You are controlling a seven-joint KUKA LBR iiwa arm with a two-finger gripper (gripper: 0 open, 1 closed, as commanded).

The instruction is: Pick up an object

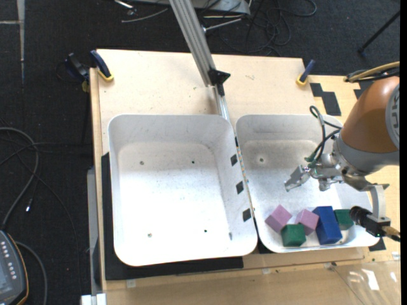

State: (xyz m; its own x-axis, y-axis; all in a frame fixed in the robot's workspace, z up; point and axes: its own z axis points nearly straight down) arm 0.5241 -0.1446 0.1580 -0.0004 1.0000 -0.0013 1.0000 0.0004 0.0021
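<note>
A: What lies nearest the front edge of the right bin (273,129)?

B: A cluster of blocks in its front right corner. The green cube (293,234) sits closest to the front rim, with the pink cube (278,218) just behind and to its left. A second pink block (308,220) touches the blue block (327,225), and a darker green block (344,218) lies beyond that toward the right wall.

A: And the gripper (297,180)?

B: Farther back, over the middle of the bin floor, above bare white. Nothing shows between its fingers, and I can't tell whether they are spread or closed.

A: So which way must it go?

B: Toward the front edge. The blocks all lie nearer the camera than the fingertips; the pink cube looks the closest, nearly straight forward. The blue block's long axis runs front to back, so closing across its width seems the likelier grasp.

A: And the left bin (127,132)?

B: Well apart, past the divider; no part in this.
</note>
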